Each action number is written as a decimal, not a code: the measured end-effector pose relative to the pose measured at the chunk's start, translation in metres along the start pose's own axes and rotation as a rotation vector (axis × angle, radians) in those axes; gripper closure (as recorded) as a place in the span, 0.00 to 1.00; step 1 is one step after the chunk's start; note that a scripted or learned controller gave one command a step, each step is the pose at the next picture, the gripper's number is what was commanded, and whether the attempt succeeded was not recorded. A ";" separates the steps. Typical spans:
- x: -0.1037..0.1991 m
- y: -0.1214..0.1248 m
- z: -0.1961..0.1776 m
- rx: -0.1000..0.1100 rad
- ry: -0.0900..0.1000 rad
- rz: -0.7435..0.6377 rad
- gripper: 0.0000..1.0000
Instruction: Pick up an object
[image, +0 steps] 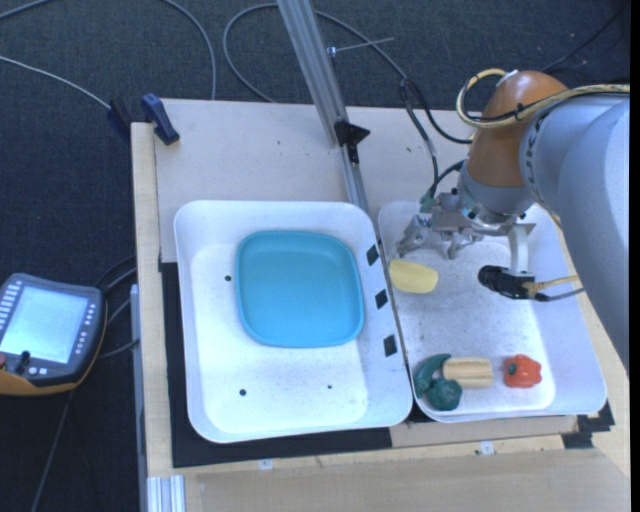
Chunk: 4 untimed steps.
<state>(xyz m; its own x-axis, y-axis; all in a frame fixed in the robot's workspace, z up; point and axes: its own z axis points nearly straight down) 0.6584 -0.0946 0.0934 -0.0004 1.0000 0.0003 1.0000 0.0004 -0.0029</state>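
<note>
The big grey arm reaches in from the right and hangs over the far end of the right bin. Next to that bin sits the left bin, and a blue plate lies flat in it.

The gripper is low in the right bin. Its metal fingers look spread apart, and nothing sits between them. I think the arm is at the reaching step. It has not picked anything up yet.

The nearest thing is a pale yellow piece that looks like toy food. It lies just beside the gripper, toward the front of the bin. For the next move, I think the gripper needs to shift over this piece, go down, and squeeze shut on it.

At the front of the bin, a green toy, a tan block and a red toy sit in a row.

A hand screen lies left of the bench. I cannot read any words on it or anywhere else.
</note>
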 end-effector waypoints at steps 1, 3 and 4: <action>0.000 0.001 -0.013 -0.005 -0.001 0.000 1.00; -0.001 0.009 -0.103 -0.008 -0.001 0.000 1.00; -0.001 0.008 -0.167 -0.009 -0.001 0.000 1.00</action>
<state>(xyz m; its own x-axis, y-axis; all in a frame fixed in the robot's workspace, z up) 0.6667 -0.0953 0.2605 -0.0005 1.0000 -0.0005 1.0000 0.0005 0.0066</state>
